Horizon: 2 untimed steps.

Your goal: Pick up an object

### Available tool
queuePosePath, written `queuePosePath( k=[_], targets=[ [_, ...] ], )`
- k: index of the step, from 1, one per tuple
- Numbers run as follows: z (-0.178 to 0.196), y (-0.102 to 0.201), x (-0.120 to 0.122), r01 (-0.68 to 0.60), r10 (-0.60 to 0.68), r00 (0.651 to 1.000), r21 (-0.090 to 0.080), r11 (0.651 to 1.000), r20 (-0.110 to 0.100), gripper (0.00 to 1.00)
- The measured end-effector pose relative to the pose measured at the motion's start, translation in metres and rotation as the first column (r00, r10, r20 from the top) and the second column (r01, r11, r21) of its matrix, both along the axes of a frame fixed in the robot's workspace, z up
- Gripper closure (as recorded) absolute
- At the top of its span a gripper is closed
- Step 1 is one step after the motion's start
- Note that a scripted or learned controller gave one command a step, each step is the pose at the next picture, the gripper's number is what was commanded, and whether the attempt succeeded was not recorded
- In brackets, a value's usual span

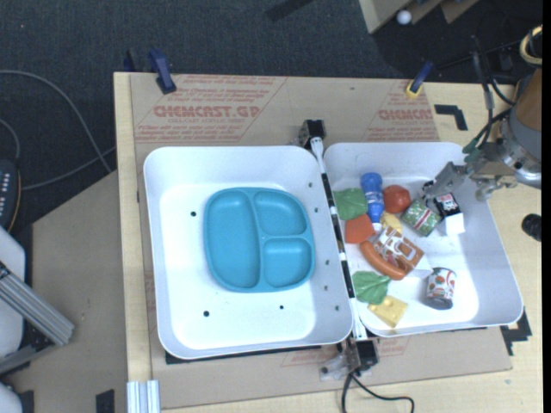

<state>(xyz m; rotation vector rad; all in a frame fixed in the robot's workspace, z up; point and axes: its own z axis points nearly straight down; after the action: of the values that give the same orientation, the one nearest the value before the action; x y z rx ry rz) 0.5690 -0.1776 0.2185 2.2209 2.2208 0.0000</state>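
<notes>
On the cardboard-topped table (215, 114), the left bin (172, 196) holds a smooth blue three-part tray (258, 237), hard plastic by the look of it.

The right bin (491, 265) is crowded. Along its 9 o'clock wall lie a soft-looking green lump (350, 203), an orange block (357, 229) and a green leaf (370, 285). A blue bottle (372, 194) and a round red tomato (396, 199) sit toward 11 o'clock. A hot dog (392, 255) lies mid-bin, with a yellow wedge (387, 311) at 7 o'clock.

The likeliest target is the green can (421, 218), tipped over near the bin's centre. It is probably light, stiff and a bit slick, so it is best pinched across its round side. A red can (439, 287) lies at 5 o'clock.

The tool (441, 189) hangs just beside the green can, at its 1 o'clock. I cannot tell how far open the tool is, and nothing is visibly held.
</notes>
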Motion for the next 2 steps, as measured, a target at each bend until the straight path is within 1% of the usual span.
queuePosePath(
  k=[1,2],
  targets=[
    [-0.121,0.054,0.029,0.0,0.0,1.0,-0.001,1.0,0.001,0.0],
    [-0.136,0.051,0.081,0.001,-0.001,1.0,0.002,1.0,-0.01,0.0]
  ],
)
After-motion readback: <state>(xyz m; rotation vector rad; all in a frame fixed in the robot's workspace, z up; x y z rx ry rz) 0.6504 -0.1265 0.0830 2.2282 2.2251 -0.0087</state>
